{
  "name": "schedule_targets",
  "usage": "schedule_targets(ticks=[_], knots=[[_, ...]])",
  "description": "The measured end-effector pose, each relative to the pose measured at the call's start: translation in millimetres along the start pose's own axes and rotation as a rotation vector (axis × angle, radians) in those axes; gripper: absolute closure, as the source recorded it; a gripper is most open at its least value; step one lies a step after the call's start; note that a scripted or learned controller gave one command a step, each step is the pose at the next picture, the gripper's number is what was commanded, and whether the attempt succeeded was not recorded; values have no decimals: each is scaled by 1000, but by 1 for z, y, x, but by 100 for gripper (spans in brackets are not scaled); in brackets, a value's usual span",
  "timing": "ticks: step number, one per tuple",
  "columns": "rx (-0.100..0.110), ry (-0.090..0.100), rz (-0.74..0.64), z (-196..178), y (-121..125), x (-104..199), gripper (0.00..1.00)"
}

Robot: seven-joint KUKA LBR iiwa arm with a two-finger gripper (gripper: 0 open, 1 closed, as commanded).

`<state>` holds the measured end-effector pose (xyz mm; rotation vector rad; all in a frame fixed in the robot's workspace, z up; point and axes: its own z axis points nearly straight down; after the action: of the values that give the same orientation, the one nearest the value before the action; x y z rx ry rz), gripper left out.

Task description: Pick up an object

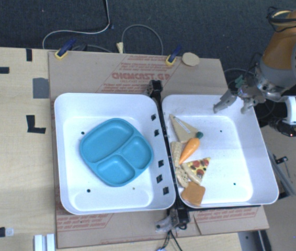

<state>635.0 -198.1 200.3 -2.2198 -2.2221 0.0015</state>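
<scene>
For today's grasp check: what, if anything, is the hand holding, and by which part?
Nothing: the hand hangs open over the right bin's upper rim.

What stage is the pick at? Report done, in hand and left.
Done: nothing looks picked yet. The carrot, pizza slice and other toy food lie at the left side of the right bin.
In hand: nothing; the gripper hangs open above that bin's upper right corner, apart from the food.
Left: reach over an item, close on it and lift. The blue tray sits in the left bin.

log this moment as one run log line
phase: approach | hand: open, above right bin far rim | holding: nothing | carrot: in right bin
</scene>
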Motion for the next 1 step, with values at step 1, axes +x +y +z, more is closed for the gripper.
schedule_targets(ticks=[1], knots=[[10, 6, -7, 93, -21, 92, 0]])
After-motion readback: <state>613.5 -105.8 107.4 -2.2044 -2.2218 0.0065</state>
